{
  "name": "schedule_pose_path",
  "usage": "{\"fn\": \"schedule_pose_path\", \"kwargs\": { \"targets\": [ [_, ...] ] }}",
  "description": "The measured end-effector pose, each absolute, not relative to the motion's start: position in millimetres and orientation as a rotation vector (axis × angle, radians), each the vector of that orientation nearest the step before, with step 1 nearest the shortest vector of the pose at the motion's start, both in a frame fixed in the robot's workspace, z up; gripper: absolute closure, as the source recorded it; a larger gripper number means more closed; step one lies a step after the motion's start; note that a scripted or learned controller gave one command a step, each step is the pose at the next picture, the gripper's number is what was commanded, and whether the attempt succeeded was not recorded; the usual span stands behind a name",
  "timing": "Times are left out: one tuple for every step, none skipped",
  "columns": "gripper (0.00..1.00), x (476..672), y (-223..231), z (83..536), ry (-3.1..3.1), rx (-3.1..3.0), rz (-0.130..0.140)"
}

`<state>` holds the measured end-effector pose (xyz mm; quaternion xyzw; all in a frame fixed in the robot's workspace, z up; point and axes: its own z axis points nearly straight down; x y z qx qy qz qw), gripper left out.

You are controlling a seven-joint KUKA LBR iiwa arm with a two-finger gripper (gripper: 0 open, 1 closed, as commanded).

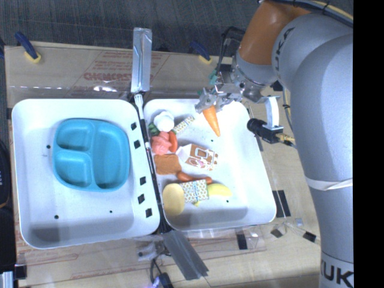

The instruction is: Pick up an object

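My gripper (209, 104) hangs over the far part of the right bin (255, 161). It is shut on the thick end of an orange toy carrot (213, 121), whose tip points down toward the bin floor. The carrot looks lifted clear of the other items. Below it in the bin lie a white and orange carton (201, 156), a white round piece (163, 122), a pink piece (160, 143), a brown slab (168, 163), a yellow oval (174, 198), a patterned box (195, 191) and a small yellow fruit (219, 191).
The left bin (30, 179) holds a blue divided tray (92, 153). A metal divider post (141, 59) stands between the bins at the back. The arm's grey body (318, 101) fills the right side. The right half of the right bin's floor is bare.
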<state>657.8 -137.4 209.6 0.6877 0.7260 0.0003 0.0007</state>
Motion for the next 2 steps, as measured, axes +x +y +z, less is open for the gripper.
{"fn": "schedule_pose_path", "kwargs": {
  "targets": [
    [0.00, 657.3, -138, 209, 2.281, 2.161, -0.001],
    [0.00, 635.5, -155, 104, 2.241, 2.175, 0.019]
  ]
}}
